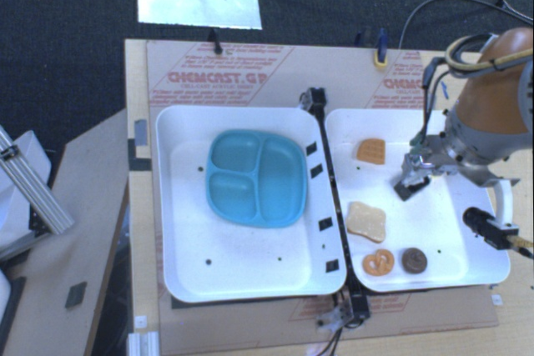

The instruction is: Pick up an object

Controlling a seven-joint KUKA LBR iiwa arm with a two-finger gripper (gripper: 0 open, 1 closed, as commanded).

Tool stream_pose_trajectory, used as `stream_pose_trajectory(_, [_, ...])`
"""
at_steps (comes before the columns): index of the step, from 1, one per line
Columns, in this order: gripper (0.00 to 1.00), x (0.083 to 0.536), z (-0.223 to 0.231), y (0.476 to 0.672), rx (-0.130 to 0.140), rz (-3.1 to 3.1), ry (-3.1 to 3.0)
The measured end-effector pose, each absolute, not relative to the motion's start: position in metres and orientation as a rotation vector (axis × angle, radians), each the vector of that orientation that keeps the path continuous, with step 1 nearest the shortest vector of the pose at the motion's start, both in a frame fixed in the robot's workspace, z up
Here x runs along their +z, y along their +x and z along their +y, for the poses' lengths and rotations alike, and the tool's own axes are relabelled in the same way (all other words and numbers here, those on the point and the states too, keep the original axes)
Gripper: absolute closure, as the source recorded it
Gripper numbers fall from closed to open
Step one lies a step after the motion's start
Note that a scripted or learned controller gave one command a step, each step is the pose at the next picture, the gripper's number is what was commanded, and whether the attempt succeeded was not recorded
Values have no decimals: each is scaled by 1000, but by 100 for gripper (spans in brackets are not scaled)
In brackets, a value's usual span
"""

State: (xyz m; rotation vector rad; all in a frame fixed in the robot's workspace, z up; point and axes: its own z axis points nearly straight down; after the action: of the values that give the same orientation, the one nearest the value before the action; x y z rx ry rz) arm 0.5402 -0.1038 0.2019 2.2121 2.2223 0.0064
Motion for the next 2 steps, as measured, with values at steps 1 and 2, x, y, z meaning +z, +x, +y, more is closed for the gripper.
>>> stream_pose_trajectory(1, [100,204,-57,547,4,2231,2211])
stream_pose_trajectory(2, [100,202,2,566,6,2234,2208])
